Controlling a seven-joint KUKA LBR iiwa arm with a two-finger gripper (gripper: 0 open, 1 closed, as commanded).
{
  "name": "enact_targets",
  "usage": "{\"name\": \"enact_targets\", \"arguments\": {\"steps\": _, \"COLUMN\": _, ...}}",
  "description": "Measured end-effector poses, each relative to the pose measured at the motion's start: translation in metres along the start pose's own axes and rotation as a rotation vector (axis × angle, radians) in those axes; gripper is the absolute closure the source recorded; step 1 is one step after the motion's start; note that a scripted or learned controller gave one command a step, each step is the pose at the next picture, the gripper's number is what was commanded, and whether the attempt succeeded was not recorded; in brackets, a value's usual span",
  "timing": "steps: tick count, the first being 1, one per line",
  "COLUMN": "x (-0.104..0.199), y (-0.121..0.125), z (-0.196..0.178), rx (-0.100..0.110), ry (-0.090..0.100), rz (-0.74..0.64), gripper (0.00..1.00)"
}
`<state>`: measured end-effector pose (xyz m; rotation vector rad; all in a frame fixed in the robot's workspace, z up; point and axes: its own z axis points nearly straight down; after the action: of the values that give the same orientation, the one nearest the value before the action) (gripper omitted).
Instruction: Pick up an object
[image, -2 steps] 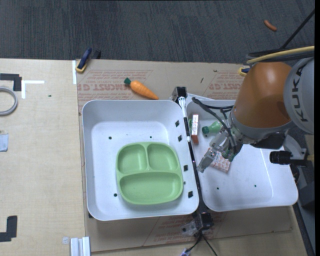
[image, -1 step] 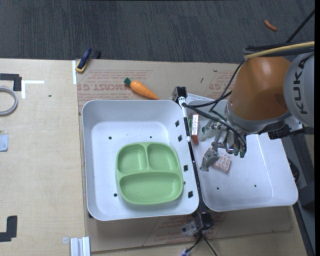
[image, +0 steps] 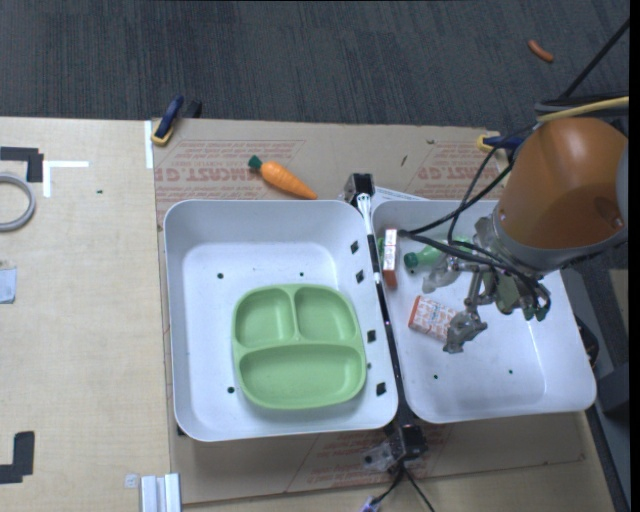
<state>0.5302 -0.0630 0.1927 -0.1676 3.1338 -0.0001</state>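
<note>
The small red-and-white packet (image: 432, 316) lies flat in the right bin (image: 560, 385), just beside the gripper (image: 462, 332), whose grip state I cannot tell. Lying so flat, the packet could slide aside or slip out, and the green item (image: 422, 259) nearby might get bumped.

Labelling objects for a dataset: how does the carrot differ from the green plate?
The carrot is orange with a green tip; the plate is all pale green. The carrot is slim and tapered; the plate is broad, with three compartments. The carrot lies on cardboard outside the bins; the plate sits inside the left bin. Neither is near the gripper.
</note>
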Motion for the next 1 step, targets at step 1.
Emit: {"name": "enact_targets", "arguments": {"steps": 1, "x": 0.0185, "y": 0.0173, "z": -0.0001, "rx": 0.000, "ry": 0.000, "rz": -0.208, "gripper": 0.00}}
